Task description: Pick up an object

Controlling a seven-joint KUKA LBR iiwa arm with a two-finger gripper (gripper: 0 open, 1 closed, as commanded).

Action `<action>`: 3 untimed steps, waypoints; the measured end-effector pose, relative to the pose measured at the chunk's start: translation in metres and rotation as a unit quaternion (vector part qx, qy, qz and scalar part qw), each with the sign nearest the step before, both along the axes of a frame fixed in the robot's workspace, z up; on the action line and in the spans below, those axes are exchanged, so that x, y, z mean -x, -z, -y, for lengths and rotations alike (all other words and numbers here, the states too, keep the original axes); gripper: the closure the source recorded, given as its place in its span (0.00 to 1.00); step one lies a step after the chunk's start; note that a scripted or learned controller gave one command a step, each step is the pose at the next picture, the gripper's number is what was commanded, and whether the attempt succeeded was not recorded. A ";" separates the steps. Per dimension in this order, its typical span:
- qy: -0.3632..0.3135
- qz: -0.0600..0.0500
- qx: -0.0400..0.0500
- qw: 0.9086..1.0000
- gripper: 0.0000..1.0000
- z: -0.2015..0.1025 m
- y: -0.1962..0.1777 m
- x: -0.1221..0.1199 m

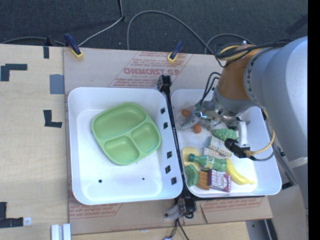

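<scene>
pincer: the pincer (pixel 200 115) sits low in the upper left of the right bin (pixel 272 181); honestly can't tell if it's spread or pinching anything
targets: small orange piece (pixel 197 129) right below it, toy banana (pixel 238 174) and green bottle (pixel 207 161) piled lower down
risk: I'd guess a miss, stuff is tiny and crammed together
surface: left bin (pixel 80 134) holds a green divided plate (pixel 126 132), cardboard-covered counter (pixel 135 69), dark carpet (pixel 60 9) at top
</scene>
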State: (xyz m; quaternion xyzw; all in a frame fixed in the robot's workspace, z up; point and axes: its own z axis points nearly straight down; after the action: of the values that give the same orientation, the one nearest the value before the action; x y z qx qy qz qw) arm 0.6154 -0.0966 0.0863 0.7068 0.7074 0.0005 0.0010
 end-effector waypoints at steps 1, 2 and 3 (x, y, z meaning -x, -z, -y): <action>0.000 0.000 0.000 1.000 0.00 -0.003 0.001 -0.034; -0.001 0.000 0.000 1.000 0.00 -0.001 0.001 -0.053; 0.000 0.000 0.001 1.000 0.00 -0.002 0.001 -0.041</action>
State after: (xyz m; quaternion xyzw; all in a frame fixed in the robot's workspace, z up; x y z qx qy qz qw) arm 0.6560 -0.0944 0.0857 0.7067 0.7075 0.0002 0.0015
